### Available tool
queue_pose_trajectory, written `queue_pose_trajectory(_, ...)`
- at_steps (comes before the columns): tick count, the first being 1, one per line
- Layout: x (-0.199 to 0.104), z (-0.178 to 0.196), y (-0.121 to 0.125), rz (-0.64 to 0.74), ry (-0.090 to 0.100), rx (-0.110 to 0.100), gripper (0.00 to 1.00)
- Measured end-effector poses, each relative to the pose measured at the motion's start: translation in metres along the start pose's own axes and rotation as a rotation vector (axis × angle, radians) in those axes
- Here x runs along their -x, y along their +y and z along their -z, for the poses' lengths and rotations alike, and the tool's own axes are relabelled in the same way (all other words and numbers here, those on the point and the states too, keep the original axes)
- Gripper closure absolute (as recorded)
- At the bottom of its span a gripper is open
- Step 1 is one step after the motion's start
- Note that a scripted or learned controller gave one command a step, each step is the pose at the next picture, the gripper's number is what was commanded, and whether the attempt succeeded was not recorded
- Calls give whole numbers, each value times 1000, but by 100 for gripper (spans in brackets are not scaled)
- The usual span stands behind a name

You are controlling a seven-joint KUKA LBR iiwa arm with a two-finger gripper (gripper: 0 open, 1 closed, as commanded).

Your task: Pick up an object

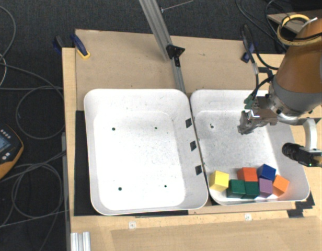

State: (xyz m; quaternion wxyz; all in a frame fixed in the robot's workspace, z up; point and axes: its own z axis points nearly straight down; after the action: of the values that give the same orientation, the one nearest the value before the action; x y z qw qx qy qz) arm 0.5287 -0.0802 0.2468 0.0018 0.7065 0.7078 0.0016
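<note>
Here you see the grey two-finger gripper (246,127) hovering over the right white plastic bin (223,140), its opening impossible to tell, so next you should drop it nearward onto the small coloured cubes (250,182) clustered along the near wall.

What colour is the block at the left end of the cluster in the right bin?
Yellow. The block shows clearly in the camera view, beside a green one.
</note>
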Motion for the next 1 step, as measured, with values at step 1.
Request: queue_pose_trajectory(1, -61, 6, 7, 6, 3, -2, 100)
